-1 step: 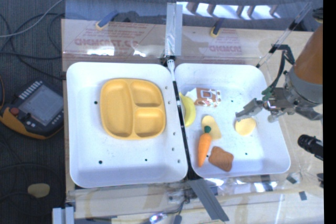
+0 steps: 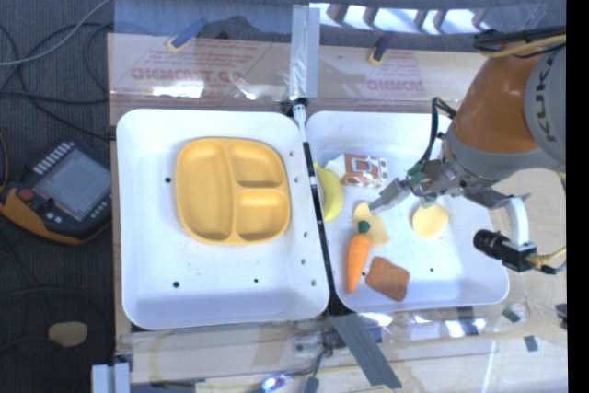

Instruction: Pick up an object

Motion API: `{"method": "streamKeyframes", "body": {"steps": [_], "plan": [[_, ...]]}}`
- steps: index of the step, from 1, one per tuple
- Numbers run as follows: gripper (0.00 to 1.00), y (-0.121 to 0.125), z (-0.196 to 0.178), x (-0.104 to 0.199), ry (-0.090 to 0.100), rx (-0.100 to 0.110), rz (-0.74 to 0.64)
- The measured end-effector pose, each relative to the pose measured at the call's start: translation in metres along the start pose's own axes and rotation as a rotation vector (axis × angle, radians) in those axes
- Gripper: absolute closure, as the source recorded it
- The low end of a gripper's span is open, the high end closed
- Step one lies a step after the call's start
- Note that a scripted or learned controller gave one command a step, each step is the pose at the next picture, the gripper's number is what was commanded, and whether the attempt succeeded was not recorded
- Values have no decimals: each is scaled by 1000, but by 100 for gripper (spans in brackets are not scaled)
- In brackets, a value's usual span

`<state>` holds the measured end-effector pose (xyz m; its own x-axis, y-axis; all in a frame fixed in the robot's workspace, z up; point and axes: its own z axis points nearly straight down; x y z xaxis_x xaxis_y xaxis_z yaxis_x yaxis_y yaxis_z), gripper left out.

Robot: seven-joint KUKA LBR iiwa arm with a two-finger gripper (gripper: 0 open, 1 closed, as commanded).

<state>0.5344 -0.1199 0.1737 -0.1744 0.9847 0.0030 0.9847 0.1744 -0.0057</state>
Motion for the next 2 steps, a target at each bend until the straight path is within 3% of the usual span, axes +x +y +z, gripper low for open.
{"method": "streamKeyframes", "body": {"steps": [1,2], "plan": [[0,-25,85,20,-4,-11,-61],[0,-38,85,24,-13,-24,-111]]}}
